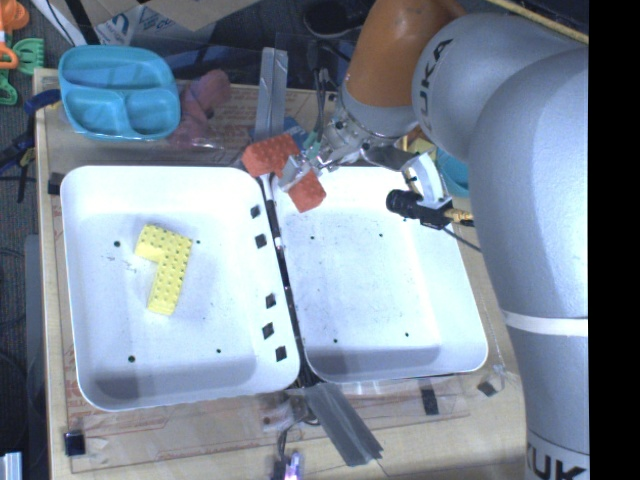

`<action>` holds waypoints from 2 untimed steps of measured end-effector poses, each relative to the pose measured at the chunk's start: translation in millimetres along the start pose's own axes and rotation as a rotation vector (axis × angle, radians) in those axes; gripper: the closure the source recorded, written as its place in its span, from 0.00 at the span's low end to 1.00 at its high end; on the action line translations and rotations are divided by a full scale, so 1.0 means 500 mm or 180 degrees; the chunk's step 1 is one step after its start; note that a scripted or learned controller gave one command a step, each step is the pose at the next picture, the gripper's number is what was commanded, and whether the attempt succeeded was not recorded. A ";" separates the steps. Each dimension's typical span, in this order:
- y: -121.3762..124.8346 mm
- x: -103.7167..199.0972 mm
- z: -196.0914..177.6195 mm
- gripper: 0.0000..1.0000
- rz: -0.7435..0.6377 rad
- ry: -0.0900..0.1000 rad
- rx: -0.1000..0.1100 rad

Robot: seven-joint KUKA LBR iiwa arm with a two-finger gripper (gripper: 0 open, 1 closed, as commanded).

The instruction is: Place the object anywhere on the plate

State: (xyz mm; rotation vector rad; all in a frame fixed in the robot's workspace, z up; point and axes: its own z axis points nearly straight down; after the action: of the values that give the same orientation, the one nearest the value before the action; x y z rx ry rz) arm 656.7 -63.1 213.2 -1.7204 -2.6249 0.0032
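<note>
Lying in the left bin (90,368), a yellow studded block (165,266). Gripper (305,173), above the right bin's (460,353) far-left corner, pinches an orange-red block (307,194). Blue divided plate (118,93) beyond the left bin.

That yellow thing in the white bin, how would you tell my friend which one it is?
Look for the two white bins side by side and pick the left bin. Toward its far left lies a flat yellow piece shaped like an L and covered in small bumps. It is the bright yellow one; the other small pieces, near the end effector at the top of the right bin, are reddish orange.
</note>
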 end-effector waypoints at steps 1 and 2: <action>0.057 0.131 -0.070 1.00 -0.0190 -0.0006 -0.0009; 0.004 0.011 0.005 1.00 -0.0083 -0.0003 0.0004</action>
State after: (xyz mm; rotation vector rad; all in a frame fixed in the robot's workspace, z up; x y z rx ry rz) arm 656.4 -57.3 210.9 -1.6860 -2.6471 0.0055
